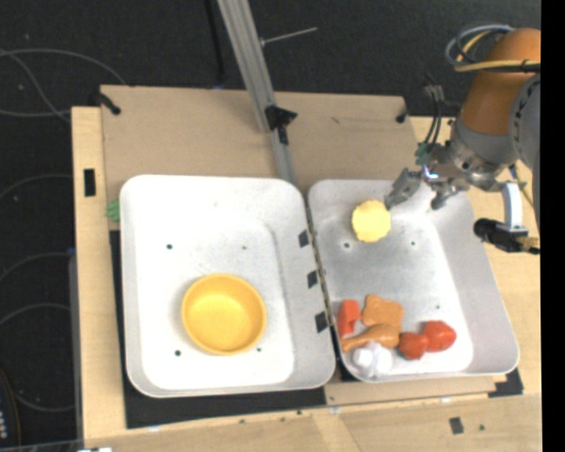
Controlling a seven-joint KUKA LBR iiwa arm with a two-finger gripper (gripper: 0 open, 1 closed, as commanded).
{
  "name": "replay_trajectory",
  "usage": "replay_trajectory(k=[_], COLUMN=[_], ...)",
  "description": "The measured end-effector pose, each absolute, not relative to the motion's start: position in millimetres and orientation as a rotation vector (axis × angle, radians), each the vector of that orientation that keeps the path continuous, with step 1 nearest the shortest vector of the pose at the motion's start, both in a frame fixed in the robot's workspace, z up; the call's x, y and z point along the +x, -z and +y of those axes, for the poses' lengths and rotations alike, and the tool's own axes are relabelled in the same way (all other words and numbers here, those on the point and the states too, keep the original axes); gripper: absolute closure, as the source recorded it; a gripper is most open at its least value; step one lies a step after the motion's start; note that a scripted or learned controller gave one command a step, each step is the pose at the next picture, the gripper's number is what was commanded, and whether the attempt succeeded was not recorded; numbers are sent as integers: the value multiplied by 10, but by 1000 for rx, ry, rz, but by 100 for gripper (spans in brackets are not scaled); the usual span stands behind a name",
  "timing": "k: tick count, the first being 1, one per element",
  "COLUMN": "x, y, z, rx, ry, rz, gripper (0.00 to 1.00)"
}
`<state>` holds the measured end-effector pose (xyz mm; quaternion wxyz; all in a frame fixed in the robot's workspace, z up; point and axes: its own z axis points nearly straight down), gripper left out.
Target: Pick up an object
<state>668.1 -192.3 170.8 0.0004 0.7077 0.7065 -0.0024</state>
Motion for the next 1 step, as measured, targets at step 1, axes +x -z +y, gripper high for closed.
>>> replay_trajectory(k=[1], x=[6697], y=[-1857], z=[-1931], rx=[2215], ry=[2], rz=[2216], gripper=[100])
